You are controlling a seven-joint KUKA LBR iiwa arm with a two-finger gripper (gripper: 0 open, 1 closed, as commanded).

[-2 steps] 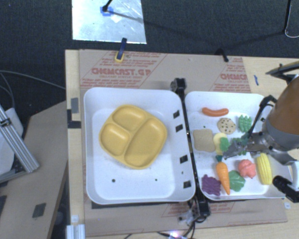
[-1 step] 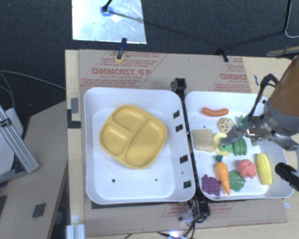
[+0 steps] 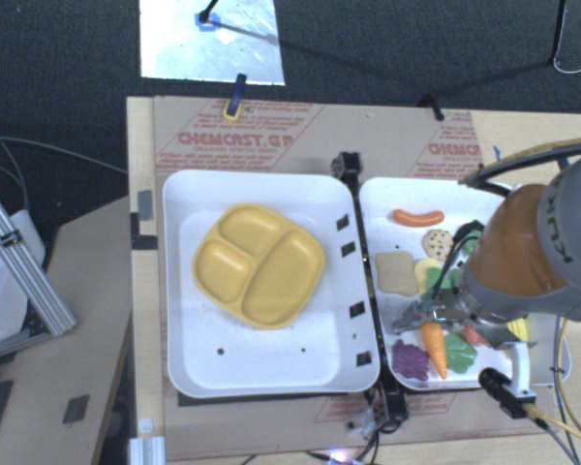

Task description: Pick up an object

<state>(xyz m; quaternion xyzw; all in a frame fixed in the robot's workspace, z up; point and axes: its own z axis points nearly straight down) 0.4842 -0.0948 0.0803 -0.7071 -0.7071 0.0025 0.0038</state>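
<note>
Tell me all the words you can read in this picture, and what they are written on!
"CHEMCAST GP": red print on the brown board under the bins, left of the middle.
"CHEMCAST": the same red print again at the board's right, partly cut off by the arm.
Smaller red lines under each print are too blurred to read.
The yellow plate, the bins and the toy food carry no words.

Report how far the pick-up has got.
Done: the arm has reached over the right bin, gripper low among the toy food. In hand: nothing visibly; it sits beside the carrot and purple grapes. Left: grasp and lift an item. The yellow plate lies in the left bin.
</note>
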